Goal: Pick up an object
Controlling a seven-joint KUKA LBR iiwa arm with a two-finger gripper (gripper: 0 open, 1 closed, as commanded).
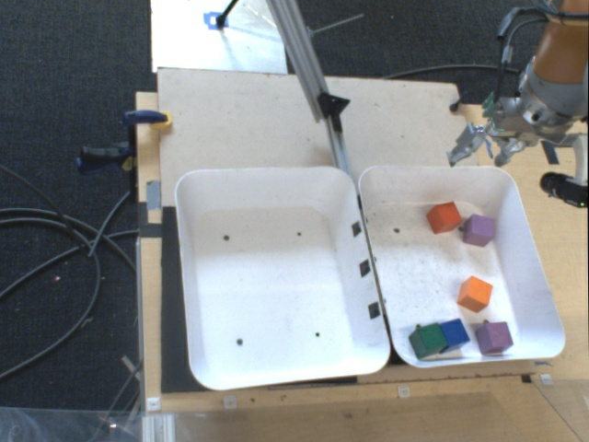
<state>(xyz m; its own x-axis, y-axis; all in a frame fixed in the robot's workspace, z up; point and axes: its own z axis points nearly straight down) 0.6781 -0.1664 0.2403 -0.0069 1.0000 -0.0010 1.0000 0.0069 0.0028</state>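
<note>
Two-finger metal gripper (pixel 481 147) hanging above far rim of right shallow white bin (pixel 532 247), fingers spread, holding nothing. Nearest target, small orange-red cube (pixel 444 216), at about 7 o'clock from gripper, touching purple cube (pixel 478 230).

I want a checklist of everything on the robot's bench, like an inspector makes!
Surface: pale bench bearing a left bin and a right bin.
Job's things: in the right bin, two orange blocks, two purple blocks, a blue block touching a green block.
Clutter: nothing seen.
Grippers: gripper above the right bin's far rim, holding nothing.
Cables: black cables on the floor at left.
Surroundings: dark carpet, blue clamp, slanted metal pole.
</note>
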